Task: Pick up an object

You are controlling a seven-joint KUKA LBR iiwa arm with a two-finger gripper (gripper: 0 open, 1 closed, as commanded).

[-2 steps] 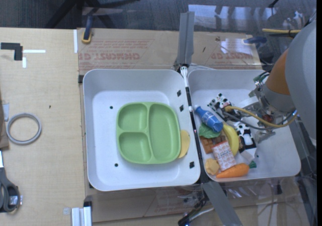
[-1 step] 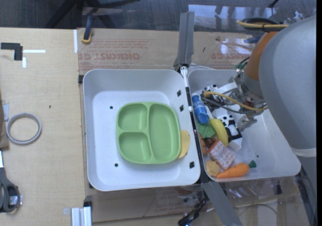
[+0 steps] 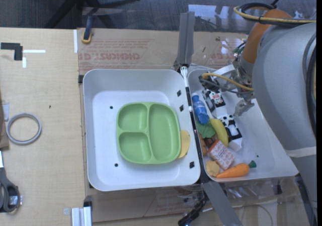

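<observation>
Hand (image 3: 240,100) low over right bin (image 3: 269,157), beside banana (image 3: 219,130), grip unclear

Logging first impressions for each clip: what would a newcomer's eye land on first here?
Probably the green divided plate lying in the middle of the left bin, with a yellow disc tucked at its right edge. Next, the big grey arm looming over the right bin, where a carrot, banana and blue bottle crowd the left side.
</observation>
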